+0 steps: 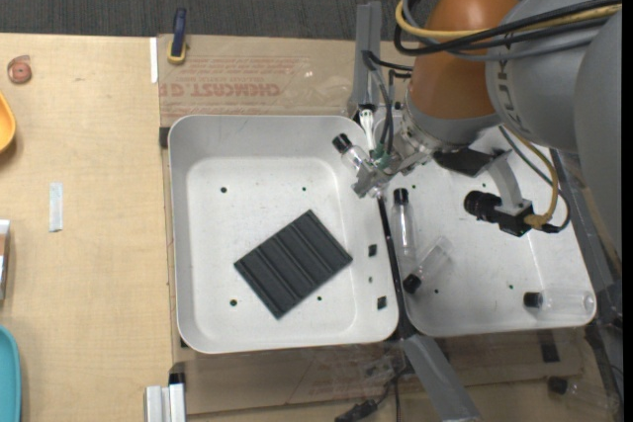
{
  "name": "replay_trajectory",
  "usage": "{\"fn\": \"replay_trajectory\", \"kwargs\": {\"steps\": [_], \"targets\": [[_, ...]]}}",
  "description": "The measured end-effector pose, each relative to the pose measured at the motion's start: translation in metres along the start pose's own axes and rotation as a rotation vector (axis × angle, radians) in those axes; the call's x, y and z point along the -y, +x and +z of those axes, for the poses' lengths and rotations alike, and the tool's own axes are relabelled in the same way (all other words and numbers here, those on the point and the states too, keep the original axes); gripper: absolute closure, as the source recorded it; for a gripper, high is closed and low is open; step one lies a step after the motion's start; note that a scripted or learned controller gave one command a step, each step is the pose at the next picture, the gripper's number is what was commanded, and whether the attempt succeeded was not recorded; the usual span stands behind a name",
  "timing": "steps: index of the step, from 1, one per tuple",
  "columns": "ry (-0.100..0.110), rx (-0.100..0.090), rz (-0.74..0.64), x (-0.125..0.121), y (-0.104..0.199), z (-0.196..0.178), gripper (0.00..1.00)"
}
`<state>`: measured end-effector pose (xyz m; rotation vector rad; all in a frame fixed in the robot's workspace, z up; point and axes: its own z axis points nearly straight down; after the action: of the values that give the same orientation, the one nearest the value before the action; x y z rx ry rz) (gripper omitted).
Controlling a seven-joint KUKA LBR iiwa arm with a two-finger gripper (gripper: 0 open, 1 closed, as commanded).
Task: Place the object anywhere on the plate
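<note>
The two-finger gripper [376,171] is seen low over the seam where the two bins meet, at the upper right corner of the left shallow white bin [178,212]; whether it is spread or pressed together cannot be told, since its tip is lost in metal clutter and glare. No object can be made out in its hold. Just below it, a clear plastic tube with black ends [403,224] is laid lengthwise against the left wall of the right shallow white bin [559,257], and it is judged to be the object meant, which would explain the gripper's station there. The flat black ribbed rectangular plate [294,263] is set askew in the left bin, well apart from the tube and bare. A small clear piece with a dark end [534,300] near the right bin's far corner is too small to be identified.
</note>
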<state>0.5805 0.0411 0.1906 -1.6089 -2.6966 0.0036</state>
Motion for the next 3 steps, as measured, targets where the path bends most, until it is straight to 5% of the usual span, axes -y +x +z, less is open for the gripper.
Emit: {"fn": "replay_trajectory", "kwargs": {"steps": [1, 2, 3], "targets": [[0.0, 0.0, -0.291, 0.04, 0.03, 0.0, 1.0], [-0.001, 0.0, -0.608, 0.063, 0.098, -0.024, 1.0], [-0.002, 0.002, -0.7, -0.035, 0.113, -0.055, 1.0]]}}
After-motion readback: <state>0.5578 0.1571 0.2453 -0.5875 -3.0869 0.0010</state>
